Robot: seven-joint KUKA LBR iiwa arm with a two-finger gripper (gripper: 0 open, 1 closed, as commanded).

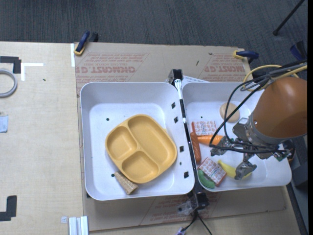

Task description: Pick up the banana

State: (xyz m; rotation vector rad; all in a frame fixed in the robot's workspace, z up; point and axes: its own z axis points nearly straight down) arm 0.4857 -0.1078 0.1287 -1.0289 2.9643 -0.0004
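- The fingers (234, 161) hang low over the right bin (274, 179), beneath the arm's orange band (286, 109); whether they are spread or pressed together cannot be told, since the wrist hardware covers much of them.
- The banana (227, 169) is small and yellow; it lies on the floor of the right bin toward its front edge, just beside the dark grey finger part at its right and under the gripper's linkage. Nothing shows it clamped, and it seems to rest on the bin floor.
- Touching the banana's left side is a small red-and-white printed packet (212, 171), with a green item (205, 181) poking out below it at the bin's front left corner.
- Behind these, an orange carrot-like piece (196, 148) lies along the bin's left wall, with another orange piece (209, 140) beside it and a second red-and-white packet (203, 128) further back.
- A pale, rounded tan object (230, 111) sits near the back of the right bin, partly crossed by black cables (234, 106) running to the arm.
- The left bin (93, 131) holds a yellow divided plate (141, 147), tilted diagonally, and a brown cracker-like piece (126, 182) touching the plate's front edge.
- Both bins stand on a sheet of cardboard (112, 65) on the desk (39, 155), held by blue clamps (82, 42) at the back corners.
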